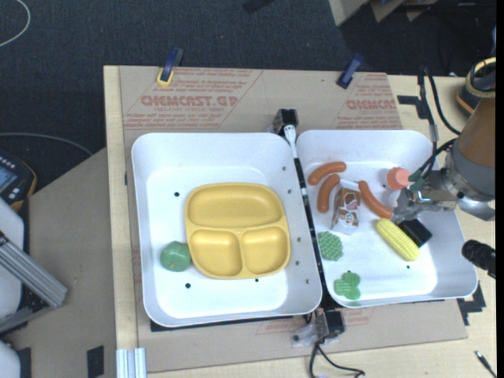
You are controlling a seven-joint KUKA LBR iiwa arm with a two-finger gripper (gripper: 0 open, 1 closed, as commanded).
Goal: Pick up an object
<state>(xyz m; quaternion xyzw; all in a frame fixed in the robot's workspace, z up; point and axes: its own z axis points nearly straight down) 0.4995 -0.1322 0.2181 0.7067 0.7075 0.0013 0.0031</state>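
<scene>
Green leafy toy (346, 285) lies near right bin's (441, 278) front rim.

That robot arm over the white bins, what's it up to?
It is trying to pick up a toy. Its claw hangs low in the right bin, beside the yellow corn and an orange sausage. Nothing is visibly held. The left bin holds a yellow divided plate and a green ball.

Left bin (150, 211): divided tray (236, 228) central, ball (176, 256) touching its left edge | Right bin (370, 144): 3 sausages (327, 172) at rear, packet (346, 209) between them, corn cob (398, 239) right, 2 leafy pieces (330, 246) at front left
</scene>
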